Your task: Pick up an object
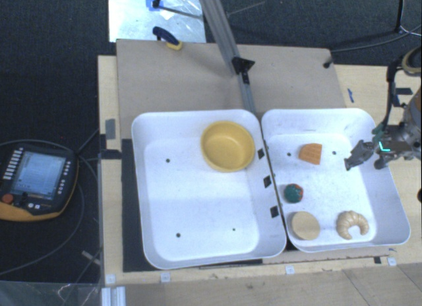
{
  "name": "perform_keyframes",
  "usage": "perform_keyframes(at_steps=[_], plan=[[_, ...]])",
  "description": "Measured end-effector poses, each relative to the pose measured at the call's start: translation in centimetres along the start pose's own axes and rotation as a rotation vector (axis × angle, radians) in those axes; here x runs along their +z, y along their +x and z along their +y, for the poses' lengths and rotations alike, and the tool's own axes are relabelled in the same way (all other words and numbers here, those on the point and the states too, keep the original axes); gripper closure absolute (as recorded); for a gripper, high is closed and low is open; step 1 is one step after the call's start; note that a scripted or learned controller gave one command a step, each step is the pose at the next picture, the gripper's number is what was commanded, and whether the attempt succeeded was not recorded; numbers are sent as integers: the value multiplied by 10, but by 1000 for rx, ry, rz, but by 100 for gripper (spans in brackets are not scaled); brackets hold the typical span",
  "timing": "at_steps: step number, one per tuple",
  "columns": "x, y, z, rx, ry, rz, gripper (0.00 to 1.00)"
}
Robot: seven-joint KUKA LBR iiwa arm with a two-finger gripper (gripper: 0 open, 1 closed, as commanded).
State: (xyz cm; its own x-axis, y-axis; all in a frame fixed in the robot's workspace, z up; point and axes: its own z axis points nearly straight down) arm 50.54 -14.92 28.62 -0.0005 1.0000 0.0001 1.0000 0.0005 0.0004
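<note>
Two shallow white plastic bins are set side by side on the counter: left bin (198, 232), right bin (330, 123).

Left bin: one round yellow plastic bowl (228, 145), at approx. 12 o'clock, upright.

Right bin, 4 items, all apart:
- orange wedge-shaped block (311, 153), near centre, toward 12 o'clock;
- small dark green ball w/ red patch (293, 193), at 9 o'clock;
- flat tan round disc (305, 225), at 7 o'clock;
- pale tan croissant-shaped toy (352, 223), at 5 o'clock.

Two-finger dark grey gripper (368, 155) is seen at the right bin's 3 o'clock edge, above the floor. Fingers are spread apart; nothing is held between them. The orange block lies well to its 9 o'clock.
</note>
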Motion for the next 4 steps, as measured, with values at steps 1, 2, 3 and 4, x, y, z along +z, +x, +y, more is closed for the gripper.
perform_keyframes(at_steps=[1,2,3,4], plan=[[0,0,0,0,0,0,0],[42,3,4,0,3,0,0],[102,6,9,0,4,1,0],[159,-3,10,1,4,0,0]])
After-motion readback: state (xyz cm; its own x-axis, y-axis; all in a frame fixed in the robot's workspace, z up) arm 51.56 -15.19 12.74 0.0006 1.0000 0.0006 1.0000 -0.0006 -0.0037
